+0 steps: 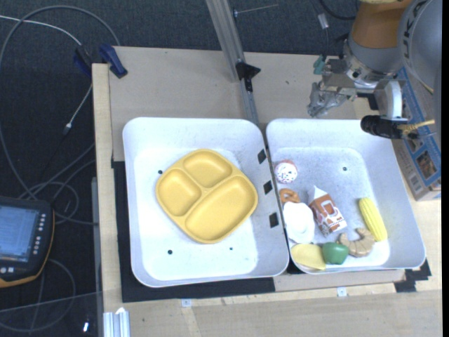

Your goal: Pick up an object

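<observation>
Two white bins: the left bin (pixel 140 188) holds one yellow divided plate (pixel 206 196); the right bin (pixel 351 156) holds about eight toy foods at lower right, including one corn cob (pixel 372 218) and one carton (pixel 327 213). The gripper (pixel 327 102) hangs at upper right above the right bin's far rim, carrying nothing, its opening unclear.

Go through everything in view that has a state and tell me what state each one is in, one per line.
Gripper: above the right bin's far edge, holding nothing visible.
Yellow divided plate: right side up in the left bin, compartments bare.
Corn cob: lying flat in the right bin.
Small carton: tipped over on its side.
Handheld screen: lit.
</observation>
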{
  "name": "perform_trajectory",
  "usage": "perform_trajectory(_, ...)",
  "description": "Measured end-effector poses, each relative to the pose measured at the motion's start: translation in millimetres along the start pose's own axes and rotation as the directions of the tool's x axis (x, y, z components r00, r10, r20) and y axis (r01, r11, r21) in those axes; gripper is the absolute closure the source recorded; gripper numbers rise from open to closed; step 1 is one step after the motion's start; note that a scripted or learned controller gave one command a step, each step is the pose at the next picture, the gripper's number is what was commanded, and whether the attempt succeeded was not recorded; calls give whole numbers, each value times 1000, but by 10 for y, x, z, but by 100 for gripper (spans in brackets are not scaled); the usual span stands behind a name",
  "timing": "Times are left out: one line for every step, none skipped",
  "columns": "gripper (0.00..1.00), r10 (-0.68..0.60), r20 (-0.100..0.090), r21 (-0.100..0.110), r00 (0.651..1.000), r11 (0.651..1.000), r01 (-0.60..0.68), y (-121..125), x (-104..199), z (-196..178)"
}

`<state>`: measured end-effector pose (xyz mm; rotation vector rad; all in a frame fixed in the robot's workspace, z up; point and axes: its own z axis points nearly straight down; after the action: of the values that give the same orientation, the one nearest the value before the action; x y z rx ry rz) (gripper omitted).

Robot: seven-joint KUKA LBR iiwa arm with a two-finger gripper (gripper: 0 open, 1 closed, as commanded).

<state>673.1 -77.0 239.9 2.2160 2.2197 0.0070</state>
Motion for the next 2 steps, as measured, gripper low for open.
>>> perform_trajectory(100,-4,-2,8,1000,1000,4,-82,583,26)
perform_trajectory(100,-4,-3,9,1000,1000,4,-138,1068,48)
